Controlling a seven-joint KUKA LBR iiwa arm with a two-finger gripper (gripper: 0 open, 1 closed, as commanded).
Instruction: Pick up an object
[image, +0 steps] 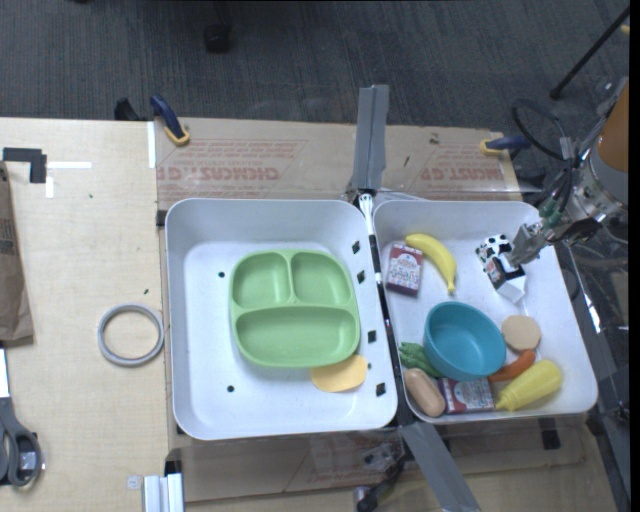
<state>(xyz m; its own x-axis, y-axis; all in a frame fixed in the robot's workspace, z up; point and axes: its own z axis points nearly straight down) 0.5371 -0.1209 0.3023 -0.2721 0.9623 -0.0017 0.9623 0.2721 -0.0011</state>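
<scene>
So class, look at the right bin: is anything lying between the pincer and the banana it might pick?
Nothing visible blocks it. The pincer is at the right bin's upper right, beside a black-and-white toy. The banana lies to its left across bare white floor, with the red carton on the banana's far side.

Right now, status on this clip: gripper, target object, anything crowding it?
Gripper low over right bin's far corner. Black-and-white toy right beneath it, grasp unconfirmed. Banana lies apart toward the divider; blue bowl nearer the front.
</scene>
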